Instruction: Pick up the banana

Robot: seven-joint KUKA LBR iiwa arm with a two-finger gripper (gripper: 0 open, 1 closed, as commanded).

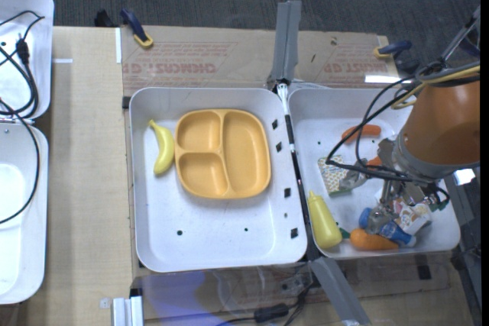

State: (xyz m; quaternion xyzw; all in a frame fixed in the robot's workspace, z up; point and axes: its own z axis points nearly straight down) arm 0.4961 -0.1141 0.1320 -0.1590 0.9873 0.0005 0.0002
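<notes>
The banana [161, 148] is yellow and curved. It lies in the left bin [153, 225], close to the left wall and just left of a yellow divided plate [223, 153]. My gripper [399, 201] hangs low in the right bin [306, 126], among a heap of small items at the bin's right side. The orange wrist and its cables cover most of it. It is far to the right of the banana.
A yellow squeeze bottle [323, 221], an orange carrot-like piece [373, 241], a blue and white packet [397, 224] and a patterned pouch [338, 176] lie in the right bin. A grey divider bar [286, 42] runs between the bins.
</notes>
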